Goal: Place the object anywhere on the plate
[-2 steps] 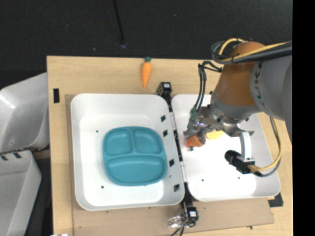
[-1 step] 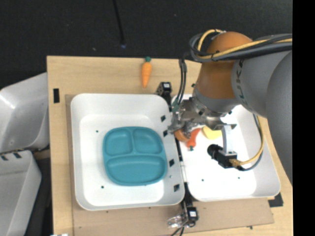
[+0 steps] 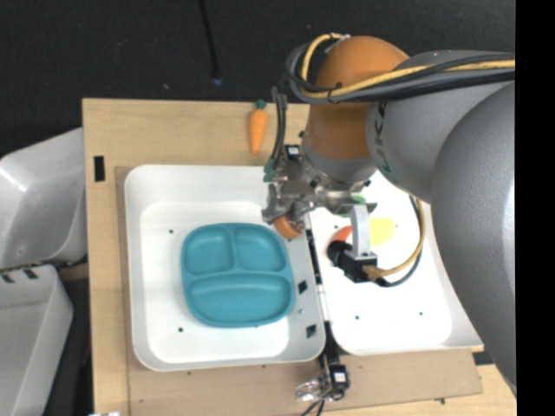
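Observation:
A blue plate (image 3: 236,274) with three compartments lies in the left white bin (image 3: 156,336). My gripper (image 3: 284,217) hangs over the divide between the two bins, just past the plate's upper right corner. A small orange object (image 3: 285,227) sits between its fingertips, and the fingers are shut on it. The orange object is above the left bin's right rim, beside the plate and not over it. The wrist hides the object's upper part.
An orange toy carrot (image 3: 257,126) lies on the wooden bench behind the left bin. The right bin (image 3: 390,328) holds a yellow piece (image 3: 382,230), a red piece (image 3: 342,232) and a bit of green (image 3: 362,203). A black cable clip (image 3: 349,265) hangs from the arm.

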Motion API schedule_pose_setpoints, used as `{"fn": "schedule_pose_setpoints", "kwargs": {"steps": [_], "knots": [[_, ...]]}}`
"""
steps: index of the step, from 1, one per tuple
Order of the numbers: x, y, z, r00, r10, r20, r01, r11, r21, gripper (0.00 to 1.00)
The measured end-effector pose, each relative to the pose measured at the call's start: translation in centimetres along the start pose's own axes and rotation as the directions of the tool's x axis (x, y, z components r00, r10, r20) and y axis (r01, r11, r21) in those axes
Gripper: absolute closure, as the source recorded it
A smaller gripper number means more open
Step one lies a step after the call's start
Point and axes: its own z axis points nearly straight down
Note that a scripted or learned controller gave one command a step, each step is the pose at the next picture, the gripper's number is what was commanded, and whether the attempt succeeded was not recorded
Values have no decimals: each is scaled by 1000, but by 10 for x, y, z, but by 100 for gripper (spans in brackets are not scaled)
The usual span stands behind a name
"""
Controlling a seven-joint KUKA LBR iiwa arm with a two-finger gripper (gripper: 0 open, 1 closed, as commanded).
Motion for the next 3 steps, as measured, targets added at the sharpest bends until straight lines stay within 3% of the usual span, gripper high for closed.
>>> {"fn": "schedule_pose_setpoints", "kwargs": {"steps": [1,2,3], "knots": [[38,11,1,1000,2,1,-2,1000,2,100],[43,17,-9,1000,4,1,-4,1000,2,100],[42,17,-9,1000,4,2,-4,1000,2,0]]}}
